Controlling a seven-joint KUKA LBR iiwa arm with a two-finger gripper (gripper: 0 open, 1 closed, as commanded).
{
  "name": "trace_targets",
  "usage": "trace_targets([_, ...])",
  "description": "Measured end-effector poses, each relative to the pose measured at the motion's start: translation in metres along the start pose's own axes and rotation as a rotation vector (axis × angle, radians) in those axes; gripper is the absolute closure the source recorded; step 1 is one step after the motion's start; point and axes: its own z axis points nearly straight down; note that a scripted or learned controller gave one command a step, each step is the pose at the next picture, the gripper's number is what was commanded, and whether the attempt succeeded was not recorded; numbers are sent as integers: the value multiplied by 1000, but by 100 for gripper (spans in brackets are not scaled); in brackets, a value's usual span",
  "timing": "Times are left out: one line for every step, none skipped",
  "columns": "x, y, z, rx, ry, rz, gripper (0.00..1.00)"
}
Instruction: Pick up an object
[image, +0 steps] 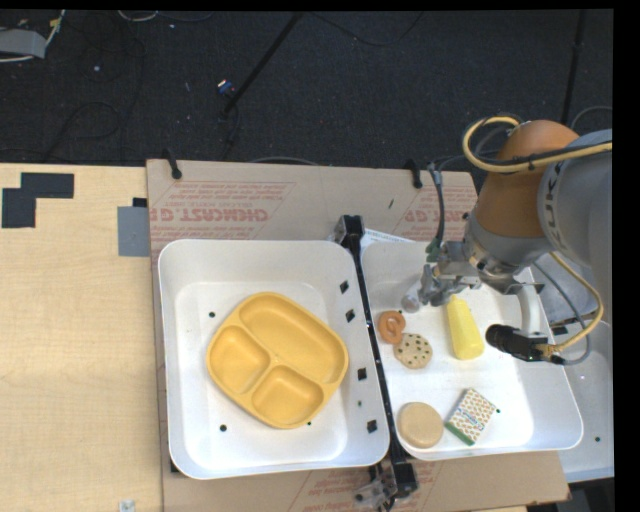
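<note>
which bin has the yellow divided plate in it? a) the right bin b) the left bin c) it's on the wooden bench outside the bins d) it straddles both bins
b: the yellow divided plate lies flat inside the left bin, while the right bin holds the small items such as the cookie and the yellow bottle.

We see open floor at the right bin's (570, 425) far end; the yellow cylinder (464, 328), cookie (412, 350) and pretzel (391, 326) crowd its middle.
</note>
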Motion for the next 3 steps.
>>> trace_targets([3, 4, -63, -2, 0, -4, 100])
trace_targets([8, 6, -107, -1, 0, -5, 100])
trace_targets([49, -14, -106, 5, 2, -7, 100])
